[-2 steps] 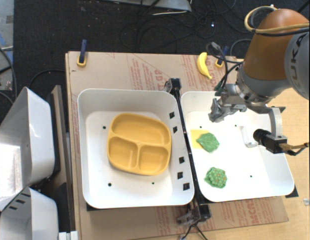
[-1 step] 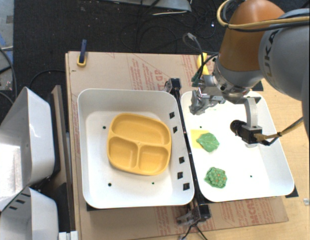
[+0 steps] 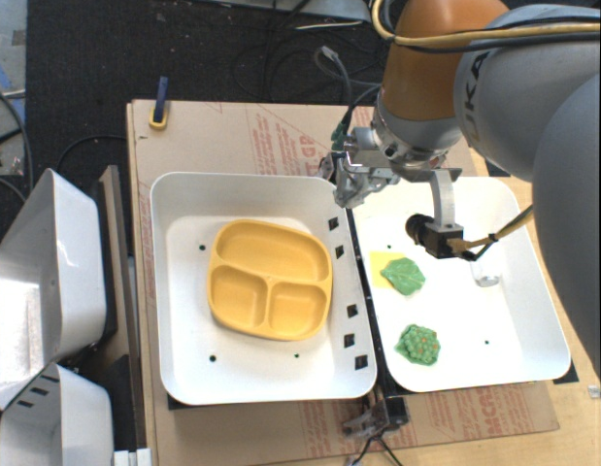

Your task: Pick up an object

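A yellow divided plate (image 3: 271, 278) lies in the left bin (image 3: 174, 260). In the right bin (image 3: 523, 328) a green lumpy piece (image 3: 405, 276) rests partly on a flat pale yellow piece (image 3: 377, 260). A second green knobbly piece (image 3: 418, 344) lies nearer the front. My gripper (image 3: 347, 184) hangs over the back end of the wall between the two bins, above and behind the green pieces and off the plate's back right corner. Nothing shows in its grasp.
A small clear or grey bit (image 3: 486, 280) lies to the right in the right bin. The arm's orange band and grey body cover the right bin's back right part. White tubs (image 3: 38, 280) stand left of the bench.
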